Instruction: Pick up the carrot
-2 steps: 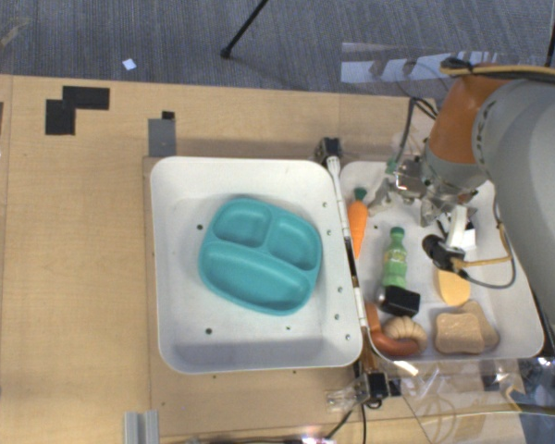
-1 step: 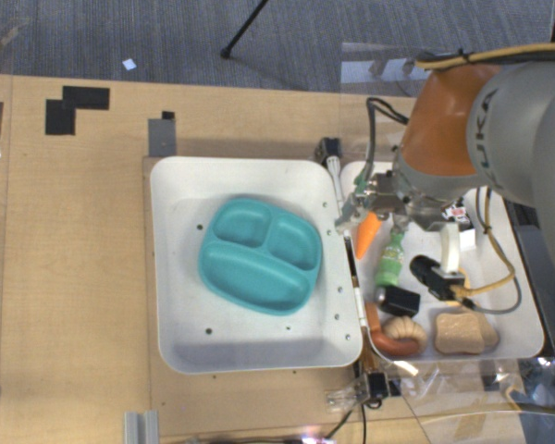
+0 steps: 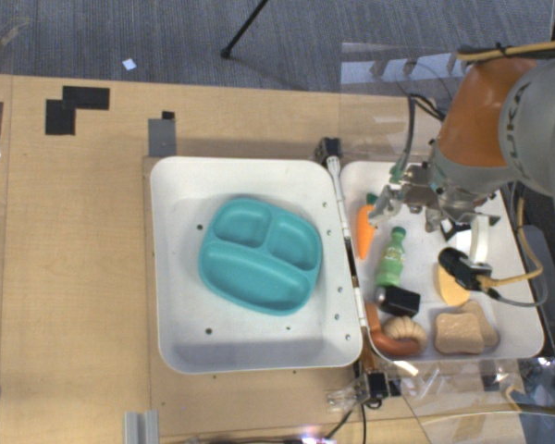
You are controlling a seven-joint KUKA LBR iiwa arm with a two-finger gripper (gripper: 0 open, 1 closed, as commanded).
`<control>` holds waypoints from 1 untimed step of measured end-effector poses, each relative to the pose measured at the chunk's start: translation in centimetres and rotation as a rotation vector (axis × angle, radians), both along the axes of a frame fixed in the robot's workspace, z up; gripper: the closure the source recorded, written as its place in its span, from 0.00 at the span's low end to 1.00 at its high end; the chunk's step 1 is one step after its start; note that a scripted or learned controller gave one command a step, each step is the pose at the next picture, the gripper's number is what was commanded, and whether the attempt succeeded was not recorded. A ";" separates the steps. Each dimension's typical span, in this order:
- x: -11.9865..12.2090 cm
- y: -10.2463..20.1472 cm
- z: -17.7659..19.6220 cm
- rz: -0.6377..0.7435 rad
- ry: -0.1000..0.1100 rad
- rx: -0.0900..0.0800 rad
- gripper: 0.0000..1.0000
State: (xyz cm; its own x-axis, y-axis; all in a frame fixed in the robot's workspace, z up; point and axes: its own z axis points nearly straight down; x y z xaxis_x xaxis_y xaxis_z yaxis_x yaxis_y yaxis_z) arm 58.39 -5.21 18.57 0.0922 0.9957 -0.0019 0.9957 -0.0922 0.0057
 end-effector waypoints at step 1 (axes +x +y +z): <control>1.2 4.0 -0.1 -0.223 0.001 0.005 0.00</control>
State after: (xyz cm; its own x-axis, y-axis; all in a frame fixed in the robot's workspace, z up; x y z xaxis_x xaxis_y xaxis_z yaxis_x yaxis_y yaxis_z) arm 59.56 -1.17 18.50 0.3097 0.9508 0.0024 0.9508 -0.3097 0.0035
